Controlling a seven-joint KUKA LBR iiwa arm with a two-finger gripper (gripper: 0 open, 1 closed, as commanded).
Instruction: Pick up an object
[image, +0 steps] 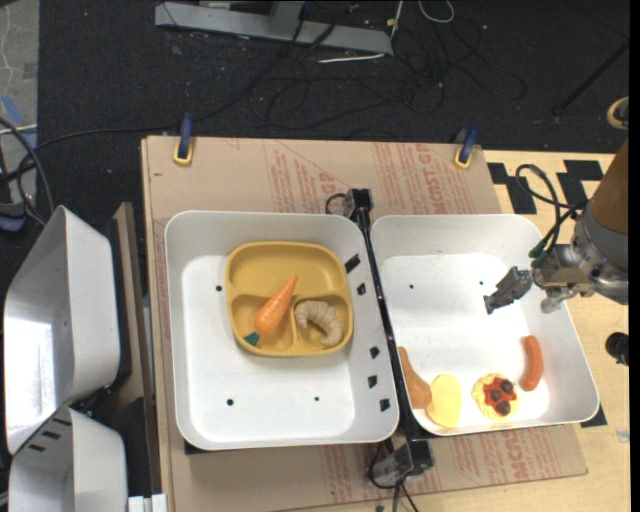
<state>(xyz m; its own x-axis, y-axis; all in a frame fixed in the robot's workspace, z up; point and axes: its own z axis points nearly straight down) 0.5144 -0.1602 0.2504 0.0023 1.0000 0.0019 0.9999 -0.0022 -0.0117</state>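
Note:
My gripper (506, 290) hangs over the right bin (450, 245), near its right side, on the grey arm that comes in from the right. Below it, along the bin's front, lie a red-orange sausage (532, 362), a small round tart with red and dark toppings (497, 394), a pale yellow piece (446, 398) and an orange-brown drumstick-like piece (412, 377). None of them touches the gripper. In the left bin (200, 400) a yellow divided plate (250, 262) holds a carrot (275, 305) and a pale curled shrimp (320, 320).
A dark divider (372, 300) runs between the two bins. The bins stand on a cardboard sheet (300, 170) held by two yellow clamps at the back. White containers (55, 300) stand off the bench to the left.

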